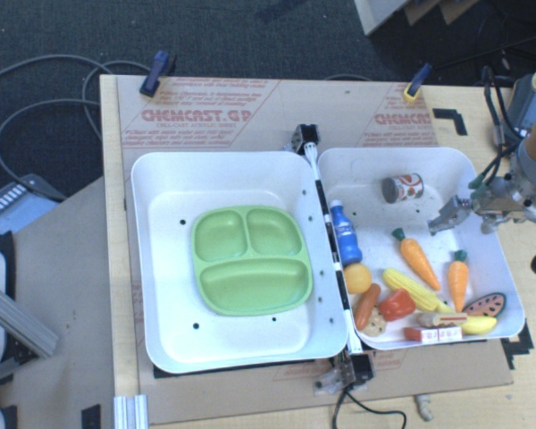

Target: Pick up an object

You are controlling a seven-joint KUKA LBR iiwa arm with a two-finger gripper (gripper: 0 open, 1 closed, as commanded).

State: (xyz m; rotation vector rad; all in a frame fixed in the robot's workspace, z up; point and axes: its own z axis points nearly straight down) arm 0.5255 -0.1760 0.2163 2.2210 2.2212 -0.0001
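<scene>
My gripper (464,223) hangs over the right side of the right bin (447,164), its fingers spread apart with nothing between them. Just below it lie two carrots, one (418,259) slanted and one (457,281) upright in the view. A small can (402,187) lies on its side to the gripper's left. Along the bin's left wall are a blue bottle (344,232) and an orange (358,278). A corn cob (411,288), a red pepper (396,305), a watermelon slice (485,306) and a banana (479,324) crowd the near end.
The left bin (161,239) holds a green divided plate (250,259). The divider between the bins runs past the bottle. Clamps sit at the board's far edge, one blue (154,72) and one yellow and blue (417,82). Cables hang near the arm at the right.
</scene>
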